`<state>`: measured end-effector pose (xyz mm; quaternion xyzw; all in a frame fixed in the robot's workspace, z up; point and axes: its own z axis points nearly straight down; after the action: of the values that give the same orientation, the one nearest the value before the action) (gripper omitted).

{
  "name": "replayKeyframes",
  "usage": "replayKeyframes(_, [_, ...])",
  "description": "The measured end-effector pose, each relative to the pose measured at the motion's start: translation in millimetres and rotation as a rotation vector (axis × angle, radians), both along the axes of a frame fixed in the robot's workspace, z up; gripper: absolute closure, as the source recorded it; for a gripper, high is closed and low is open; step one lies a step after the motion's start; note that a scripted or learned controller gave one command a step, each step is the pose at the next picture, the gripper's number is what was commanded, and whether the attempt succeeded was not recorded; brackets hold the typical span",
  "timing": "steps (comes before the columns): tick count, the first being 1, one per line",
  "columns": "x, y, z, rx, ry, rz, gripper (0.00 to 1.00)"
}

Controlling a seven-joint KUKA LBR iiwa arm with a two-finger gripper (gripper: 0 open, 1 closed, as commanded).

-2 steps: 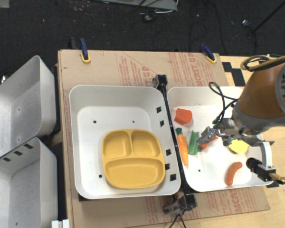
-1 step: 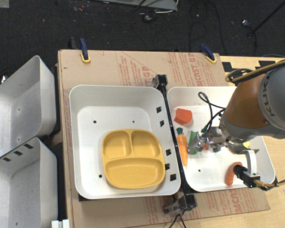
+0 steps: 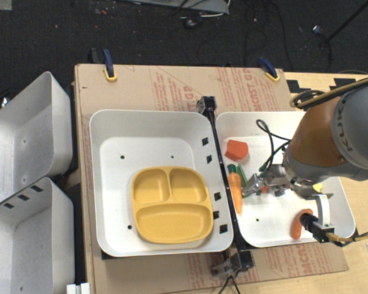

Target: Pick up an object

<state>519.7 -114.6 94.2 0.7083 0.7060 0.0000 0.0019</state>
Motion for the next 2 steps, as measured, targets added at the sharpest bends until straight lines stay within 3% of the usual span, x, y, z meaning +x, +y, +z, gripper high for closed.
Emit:
replayKeyframes(1, [1,2,10,0.002,-0.003,0.000,1.00])
replayKeyframes(2, [-4,10,64,0.002,-0.002,0.006,1.00])
